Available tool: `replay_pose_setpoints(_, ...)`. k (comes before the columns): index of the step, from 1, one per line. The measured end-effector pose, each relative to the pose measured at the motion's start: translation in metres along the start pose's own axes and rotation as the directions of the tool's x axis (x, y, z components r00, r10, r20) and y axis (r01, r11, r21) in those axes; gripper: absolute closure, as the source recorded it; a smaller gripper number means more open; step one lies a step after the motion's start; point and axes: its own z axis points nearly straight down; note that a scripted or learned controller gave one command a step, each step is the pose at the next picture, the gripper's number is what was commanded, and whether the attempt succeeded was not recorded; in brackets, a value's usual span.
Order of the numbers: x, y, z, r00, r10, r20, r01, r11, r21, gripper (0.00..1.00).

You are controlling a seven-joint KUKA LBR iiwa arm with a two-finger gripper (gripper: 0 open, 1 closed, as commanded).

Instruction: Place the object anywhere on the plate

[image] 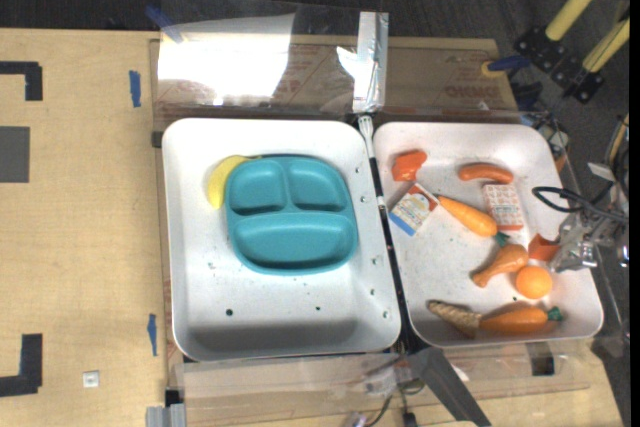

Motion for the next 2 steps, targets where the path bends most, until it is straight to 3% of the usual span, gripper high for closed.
replay_pose_setpoints(1, 0.0, 0.001, -0.03, 0.988, -0.152, 0.0, 0.152, 0.988, -0.001, 1.0)
replay_pose_setpoints(2, 0.001, 0.001, -0.012, 0.997, -0.08, -0.006, 0.08, 0.997, -0.003, 1.0)
